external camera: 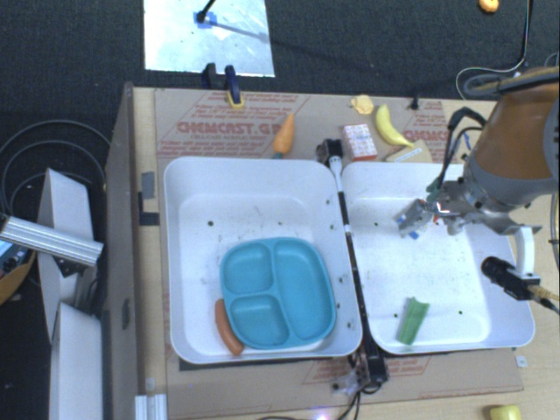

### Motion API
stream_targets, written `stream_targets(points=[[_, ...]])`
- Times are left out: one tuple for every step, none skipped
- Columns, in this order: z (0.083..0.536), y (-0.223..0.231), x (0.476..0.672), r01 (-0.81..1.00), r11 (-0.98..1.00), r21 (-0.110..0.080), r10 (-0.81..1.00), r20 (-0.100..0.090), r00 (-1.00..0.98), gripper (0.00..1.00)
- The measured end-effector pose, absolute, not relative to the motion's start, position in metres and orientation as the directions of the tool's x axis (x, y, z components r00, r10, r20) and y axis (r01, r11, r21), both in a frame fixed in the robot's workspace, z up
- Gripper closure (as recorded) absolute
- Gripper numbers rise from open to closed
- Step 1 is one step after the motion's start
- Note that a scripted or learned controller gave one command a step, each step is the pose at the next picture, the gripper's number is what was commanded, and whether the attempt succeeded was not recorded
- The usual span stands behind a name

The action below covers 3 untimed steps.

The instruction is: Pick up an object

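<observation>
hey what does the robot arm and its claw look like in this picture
The arm is grey with a broad orange band above the wrist. Dark cables loop beside it. The claw is small, metallic silver-grey with a blue touch.

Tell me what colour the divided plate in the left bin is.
Light blue; the divided plate shows in the camera view.

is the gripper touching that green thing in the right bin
Apart. The camera view shows the gripper over the upper part of the right bin, with bare white floor between it and the green thing near the front wall.
</observation>
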<state>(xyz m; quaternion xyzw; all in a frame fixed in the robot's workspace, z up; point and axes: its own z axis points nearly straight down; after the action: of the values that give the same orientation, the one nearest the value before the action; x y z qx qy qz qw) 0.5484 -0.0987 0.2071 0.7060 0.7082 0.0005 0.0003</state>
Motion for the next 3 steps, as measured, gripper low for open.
stream_targets(points=[[0.098,-0.085,0.482,1.0,0.0,-0.013,1.0,0.004,0.0,0.0],[0.084,-0.133,0.556,1.0,0.0,0.007,1.0,-0.004,0.0,0.0],[0.087,-0.172,0.658,1.0,0.006,0.014,1.0,-0.005,-0.006,0.0]])
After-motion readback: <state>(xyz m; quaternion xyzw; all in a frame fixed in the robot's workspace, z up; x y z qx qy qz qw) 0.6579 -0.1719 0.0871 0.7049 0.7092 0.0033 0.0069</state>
